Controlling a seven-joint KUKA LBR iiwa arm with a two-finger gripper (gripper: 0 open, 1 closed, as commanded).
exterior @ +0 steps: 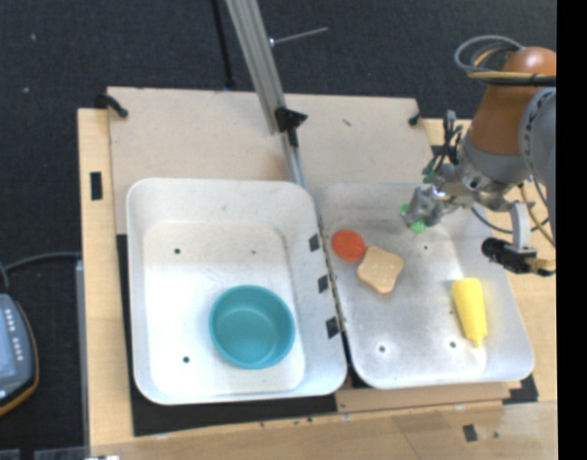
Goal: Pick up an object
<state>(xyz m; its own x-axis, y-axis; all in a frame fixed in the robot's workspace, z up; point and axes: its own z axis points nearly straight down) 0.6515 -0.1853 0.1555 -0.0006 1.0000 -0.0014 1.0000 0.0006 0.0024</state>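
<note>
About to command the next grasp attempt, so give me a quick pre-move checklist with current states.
1. Targets in the right bin: orange-red round piece, tan bread-like piece, yellow corn-like piece. Ok.
2. Gripper over the right bin's far part, apart from all three. Ok.
3. Object between the fingers: cannot tell.
4. Round piece and bread-like piece spaced for a clean grasp: not ok, nearly touching.
5. Yellow piece lies alone. Ok.
6. Teal bowl in the left bin, out of the way. Ok.
</note>
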